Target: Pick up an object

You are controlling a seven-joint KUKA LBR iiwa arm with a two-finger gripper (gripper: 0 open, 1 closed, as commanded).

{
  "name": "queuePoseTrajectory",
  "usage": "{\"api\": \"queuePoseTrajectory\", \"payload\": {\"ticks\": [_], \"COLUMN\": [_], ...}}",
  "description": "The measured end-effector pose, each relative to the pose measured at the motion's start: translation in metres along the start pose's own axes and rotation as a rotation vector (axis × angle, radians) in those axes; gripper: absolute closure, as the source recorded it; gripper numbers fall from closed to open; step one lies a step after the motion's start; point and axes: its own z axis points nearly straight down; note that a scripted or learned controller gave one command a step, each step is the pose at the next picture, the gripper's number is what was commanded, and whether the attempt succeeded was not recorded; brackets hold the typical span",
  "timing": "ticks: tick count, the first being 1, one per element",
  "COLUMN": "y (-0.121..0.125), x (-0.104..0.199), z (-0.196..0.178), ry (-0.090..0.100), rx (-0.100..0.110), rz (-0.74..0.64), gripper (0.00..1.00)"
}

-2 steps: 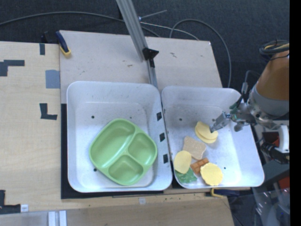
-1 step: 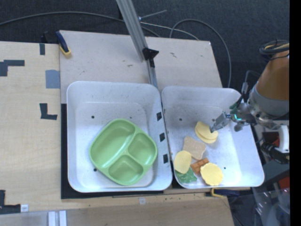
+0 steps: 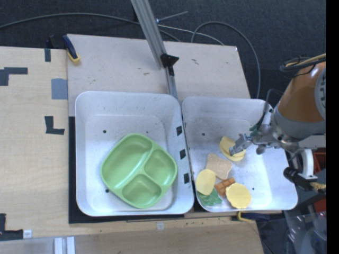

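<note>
Banana (image 3: 231, 147) lies in right bin (image 3: 275, 194), touching my claw (image 3: 242, 143); whether the claw grips it, I cannot tell. Bread (image 3: 219, 166) sits nearby; green plate (image 3: 139, 169) occupies left bin (image 3: 85, 157).

The arm (image 3: 303, 107) is a rounded grey shell with a broad orange band just behind the end effector (image 3: 242, 143). The end effector is small, dark grey metal with teal-green touches; black cabling loops below the wrist housing.
</note>
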Motion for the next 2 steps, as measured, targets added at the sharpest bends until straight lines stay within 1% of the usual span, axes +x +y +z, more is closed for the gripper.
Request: {"api": "queuePoseTrajectory", "payload": {"ticks": [1,2], "y": [-0.008,-0.007], "x": [0.0,0.0], "z": [0.046,0.069], "ry": [0.001,0.0], "rx": [0.002,-0.006], "rz": [0.0,0.001], "gripper": [0.0,0.0]}}
